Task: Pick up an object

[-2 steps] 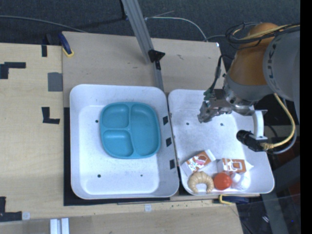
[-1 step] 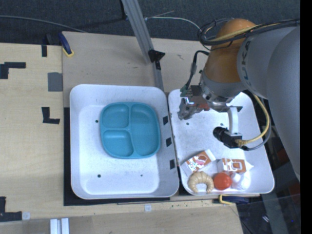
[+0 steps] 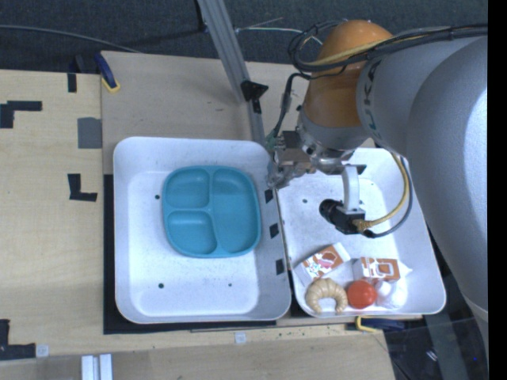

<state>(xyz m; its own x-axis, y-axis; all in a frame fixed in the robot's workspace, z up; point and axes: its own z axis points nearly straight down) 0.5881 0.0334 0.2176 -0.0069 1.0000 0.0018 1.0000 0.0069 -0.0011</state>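
Observation:
In the right bin (image 3: 412, 212), several small objects lie along the near edge: a tan croissant (image 3: 326, 294), a red tomato (image 3: 361, 294), an orange-and-white packet (image 3: 322, 263) and an orange-and-white carton (image 3: 383, 270). My gripper (image 3: 282, 171) hangs at the far left corner of this bin, close to the wall between the bins. It is well away from those objects, and I see nothing in it. A blue divided plate (image 3: 212, 210) lies in the left bin (image 3: 135, 236).
The grey arm with its orange band (image 3: 348, 62) covers the far and right side of the right bin. A black part with a yellow cable (image 3: 342, 216) hangs below the wrist over the bin's middle. A metal post (image 3: 226, 42) slants in behind the bins.

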